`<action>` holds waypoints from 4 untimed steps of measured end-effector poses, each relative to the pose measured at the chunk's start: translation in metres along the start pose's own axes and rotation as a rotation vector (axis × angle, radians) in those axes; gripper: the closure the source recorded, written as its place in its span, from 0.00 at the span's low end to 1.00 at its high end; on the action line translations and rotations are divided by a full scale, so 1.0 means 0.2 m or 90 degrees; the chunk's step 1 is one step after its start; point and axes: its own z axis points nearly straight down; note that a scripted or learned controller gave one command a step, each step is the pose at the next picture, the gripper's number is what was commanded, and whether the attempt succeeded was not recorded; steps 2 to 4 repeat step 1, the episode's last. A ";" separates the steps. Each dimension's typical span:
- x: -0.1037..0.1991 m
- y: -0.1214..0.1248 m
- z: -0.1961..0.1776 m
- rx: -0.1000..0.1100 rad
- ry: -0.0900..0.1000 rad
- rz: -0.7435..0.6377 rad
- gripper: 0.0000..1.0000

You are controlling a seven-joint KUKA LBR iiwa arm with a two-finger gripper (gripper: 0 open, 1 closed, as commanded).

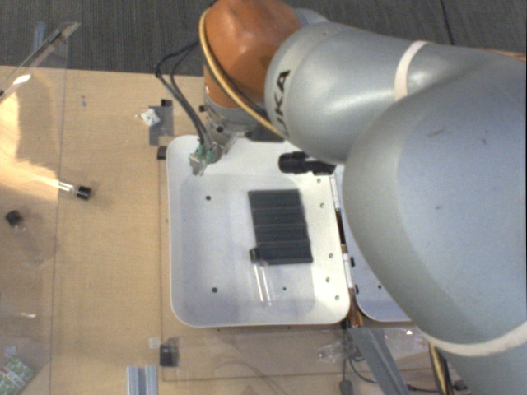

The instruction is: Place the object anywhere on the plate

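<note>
Observed: the arm (387,138) reaches in from the right and covers most of the right half of the frame, including nearly all of the right bin (370,303). The pincer (200,161) is at the upper left corner of the left bin (193,245), just inside the rim. It is seen small and greenish below the orange band; whether it is wide, narrow or holding anything cannot be told.

Task item: the only candidate object is a dark, ribbed rectangular block (280,225) lying flat in the centre of the left bin, with a small clear tube-like piece (262,282) just below its lower left corner. No plate can be made out; it may lie under the arm.

Relation: the block sits to the lower right of the pincer, apart from it, with bare bin floor between them.

Assessment: the step in hand appears to be the approach to grasp. To do it well, the pincer should travel to the lower right until centred over the block, turn to span its narrower width, and descend squarely, keeping off the clear piece.
</note>
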 end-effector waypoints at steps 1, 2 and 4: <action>0.12 -0.13 0.43 -0.001 0.000 0.067 1.00; 0.12 -0.13 0.43 -0.001 0.000 0.067 1.00; 0.12 -0.13 0.43 -0.001 0.000 0.067 1.00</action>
